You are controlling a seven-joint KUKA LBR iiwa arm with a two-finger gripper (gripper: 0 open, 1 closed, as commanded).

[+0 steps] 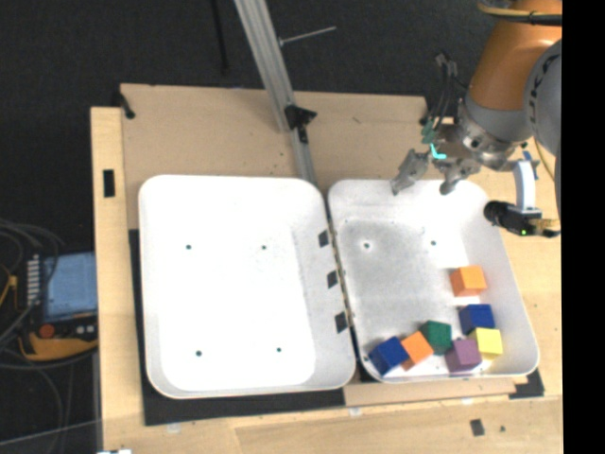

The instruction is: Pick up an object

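The arm (515, 55) is reaching in from the right, its upper part running off the frame so that its base is cut off. The tool (424, 180) is hanging over the far edge of the right bin (397, 282), its two fingers spread apart and released, with nothing between them. A small black part with a green glint is sticking out on the arm's near right side, too small to make out. The blocks are all lying in the near right corner of the right bin, well apart from the tool. An orange block (468, 280) is sitting alone by the right wall. Nearer, a blue block (476, 317) is touching a yellow block (489, 340), with a purple block (462, 355) just beside it. To their left, a green block (438, 336), a second orange block (416, 348) and a second blue block (388, 355) are crowding together in a row along the near wall, partly overlapping, so their full shapes are hard to tell. The left bin (236, 282) is lying beside the right one on the bench (189, 130). A metal pole (269, 55) is slanting up from between the bins, its top cut off.
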